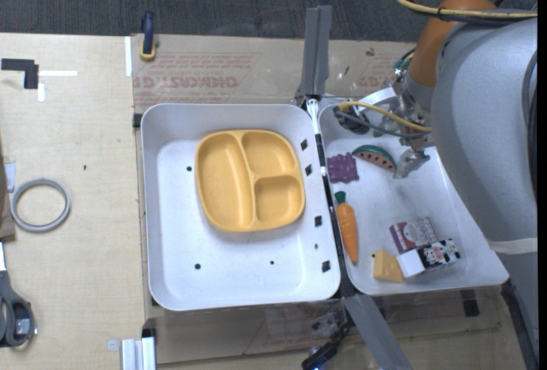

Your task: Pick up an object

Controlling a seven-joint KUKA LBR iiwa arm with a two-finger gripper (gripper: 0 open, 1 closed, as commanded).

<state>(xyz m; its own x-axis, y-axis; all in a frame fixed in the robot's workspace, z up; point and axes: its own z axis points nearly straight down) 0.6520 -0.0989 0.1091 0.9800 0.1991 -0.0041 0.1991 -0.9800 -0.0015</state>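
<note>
Camera view: gripper (408,161) is being seen low in the right bin (461,214), just right of the watermelon slice (376,157); its state cannot be told. Grapes (342,167), carrot (346,227), cheese wedge (387,267) and two small cartons (425,245) are lying in that bin; a yellow plate (249,180) is occupying the left bin (171,257).

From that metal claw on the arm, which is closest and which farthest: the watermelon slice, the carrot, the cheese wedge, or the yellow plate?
Measured from the gripper in the camera view:
1. Watermelon slice, just to its left.
2. Carrot, by the right bin's left wall.
3. Cheese wedge, near that bin's front edge.
4. Yellow divided plate, over in the left bin.
</note>
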